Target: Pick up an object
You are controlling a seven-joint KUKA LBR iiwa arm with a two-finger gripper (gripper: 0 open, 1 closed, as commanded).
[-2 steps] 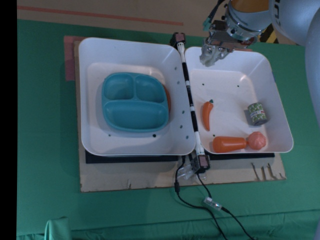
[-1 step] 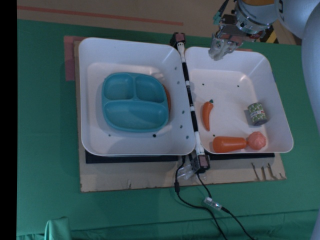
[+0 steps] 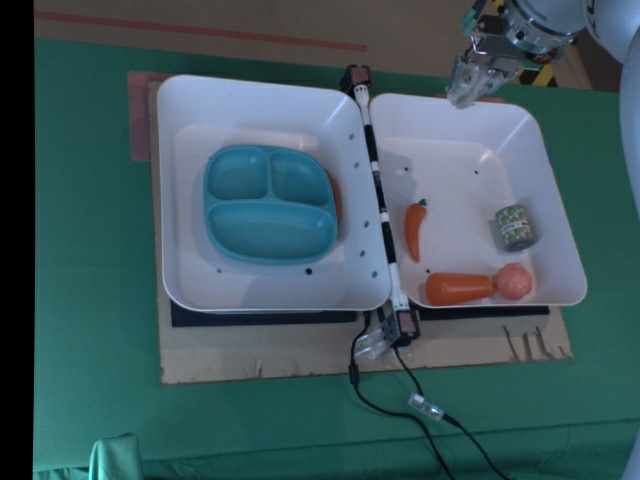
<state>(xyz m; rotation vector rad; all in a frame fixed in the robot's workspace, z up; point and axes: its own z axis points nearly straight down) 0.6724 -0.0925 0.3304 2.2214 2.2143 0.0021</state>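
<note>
Above the right bin's (image 3: 545, 158) far rim the gripper (image 3: 466, 95) hangs, carrying nothing — presumably staged clear before descent — while candidates lie along the near side: small carrot (image 3: 414, 227), tin (image 3: 514, 227), large carrot (image 3: 458, 288), pink ball (image 3: 514, 281).

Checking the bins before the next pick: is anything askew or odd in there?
Mostly tidy. The small can in the right bin lies tipped on its side, and something orange-brown pokes out from under the teal plate.
</note>
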